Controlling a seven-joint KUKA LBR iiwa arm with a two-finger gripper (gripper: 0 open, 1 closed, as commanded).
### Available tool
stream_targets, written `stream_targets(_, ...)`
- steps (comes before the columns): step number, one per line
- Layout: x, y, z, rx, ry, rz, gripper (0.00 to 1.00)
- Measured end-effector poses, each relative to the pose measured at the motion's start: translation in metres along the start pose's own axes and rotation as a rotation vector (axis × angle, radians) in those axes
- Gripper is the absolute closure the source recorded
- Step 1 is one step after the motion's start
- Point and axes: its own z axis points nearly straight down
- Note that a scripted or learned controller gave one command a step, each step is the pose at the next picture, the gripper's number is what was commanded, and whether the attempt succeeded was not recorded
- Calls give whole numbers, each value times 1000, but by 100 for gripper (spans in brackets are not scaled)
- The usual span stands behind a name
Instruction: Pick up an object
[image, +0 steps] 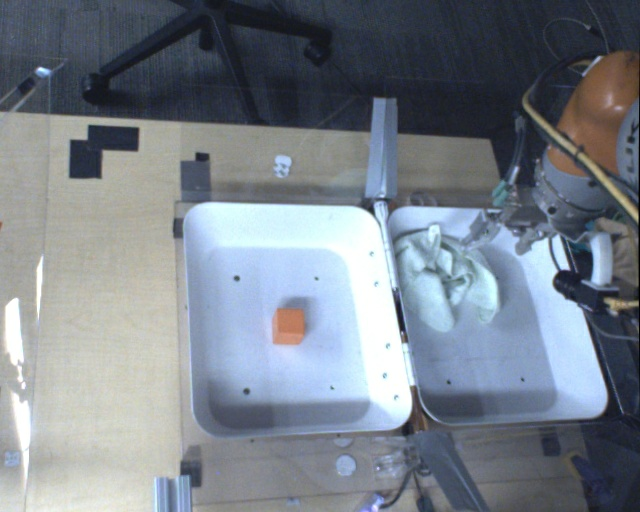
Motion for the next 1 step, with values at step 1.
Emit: stream_targets(1, -22, 55, 122, -7, -2, 47, 0)
